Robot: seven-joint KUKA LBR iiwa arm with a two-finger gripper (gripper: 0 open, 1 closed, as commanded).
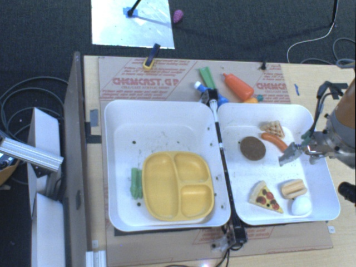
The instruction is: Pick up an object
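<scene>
The jaws (pixel 290 156) hang over the right bin (pixel 320 202), whether open or closed cannot be told, and the nearest object, a small sausage (pixel 274 142), lies just up-left of them, its long axis slanting from upper left to lower right.

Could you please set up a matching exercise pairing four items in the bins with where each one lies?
Things:
1. yellow divided plate
2. pizza slice
3. brown patty
4. green bean pod

Places:
A. right bin, near its front edge, left of the white egg
B. left bin, just left of the plate
C. left bin, front half
D. right bin, towards the middle, left of the sausage

Pairs: 1-C, 2-A, 3-D, 4-B
</scene>
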